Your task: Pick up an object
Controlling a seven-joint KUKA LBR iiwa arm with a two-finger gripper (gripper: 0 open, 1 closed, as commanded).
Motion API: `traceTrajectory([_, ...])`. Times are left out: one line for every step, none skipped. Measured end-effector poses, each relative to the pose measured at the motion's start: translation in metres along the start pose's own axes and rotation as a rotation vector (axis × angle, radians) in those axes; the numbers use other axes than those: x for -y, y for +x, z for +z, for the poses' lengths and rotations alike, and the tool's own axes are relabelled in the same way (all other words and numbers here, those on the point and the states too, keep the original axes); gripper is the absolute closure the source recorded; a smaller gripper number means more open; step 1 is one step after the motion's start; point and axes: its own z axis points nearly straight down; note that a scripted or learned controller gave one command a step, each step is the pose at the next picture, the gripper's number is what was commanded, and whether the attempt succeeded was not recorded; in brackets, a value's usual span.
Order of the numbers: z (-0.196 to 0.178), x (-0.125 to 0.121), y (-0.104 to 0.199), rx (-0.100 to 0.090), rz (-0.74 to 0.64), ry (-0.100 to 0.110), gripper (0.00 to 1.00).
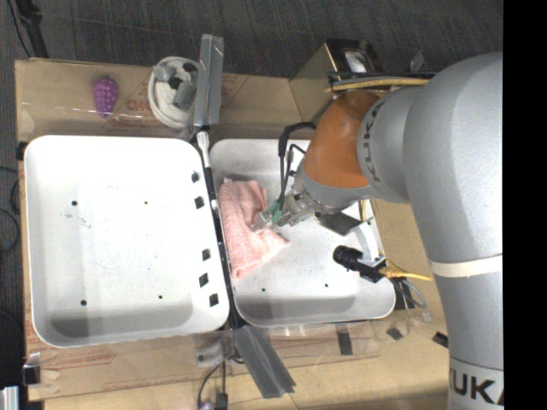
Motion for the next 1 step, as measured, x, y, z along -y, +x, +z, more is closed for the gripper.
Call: traceTrajectory([-0.0907,-0.0361,0.0478,0.000,0.088,-0.002,1.00])
